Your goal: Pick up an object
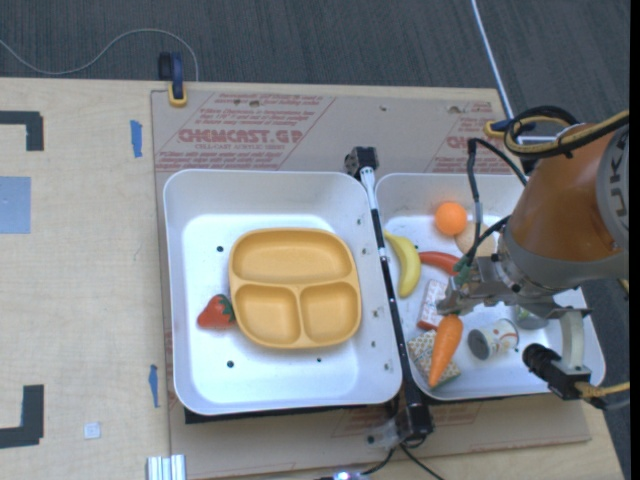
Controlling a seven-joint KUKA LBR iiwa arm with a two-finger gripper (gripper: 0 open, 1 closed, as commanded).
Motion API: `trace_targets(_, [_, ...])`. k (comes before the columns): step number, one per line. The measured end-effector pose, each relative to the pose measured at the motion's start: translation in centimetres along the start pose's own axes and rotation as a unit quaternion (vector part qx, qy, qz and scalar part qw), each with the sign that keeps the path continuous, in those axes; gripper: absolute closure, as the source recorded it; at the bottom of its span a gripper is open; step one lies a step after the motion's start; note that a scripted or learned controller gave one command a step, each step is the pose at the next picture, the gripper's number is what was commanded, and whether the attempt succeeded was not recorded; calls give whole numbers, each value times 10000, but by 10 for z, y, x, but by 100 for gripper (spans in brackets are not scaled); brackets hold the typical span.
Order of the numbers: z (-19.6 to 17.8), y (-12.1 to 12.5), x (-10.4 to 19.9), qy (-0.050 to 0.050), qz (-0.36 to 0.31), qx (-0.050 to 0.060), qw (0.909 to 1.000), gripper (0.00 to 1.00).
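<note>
bench point(70, 298) pale wood; cardboard point(260, 128) under bins; grey carpet point(300, 18) beyond

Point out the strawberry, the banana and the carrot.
strawberry point(214, 313), camera view, middle of its red body.
banana point(405, 264), camera view, middle of its curve.
carrot point(445, 349), camera view, middle of its orange length.

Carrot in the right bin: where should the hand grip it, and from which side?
Probably across the thick upper half of the carrot, coming from above. It lies flat, pointing toward the bin's near edge, its tapered tip resting on a speckled item. Fingers should close across its width.
</note>
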State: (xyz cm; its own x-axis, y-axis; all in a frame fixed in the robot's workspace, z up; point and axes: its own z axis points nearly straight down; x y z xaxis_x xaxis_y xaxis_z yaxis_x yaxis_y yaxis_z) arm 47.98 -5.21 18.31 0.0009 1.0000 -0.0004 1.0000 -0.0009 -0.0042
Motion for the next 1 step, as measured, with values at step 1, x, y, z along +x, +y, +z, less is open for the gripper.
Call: trace_targets(1, [0, 0, 1, 4, -5, -3, 10000, 0])
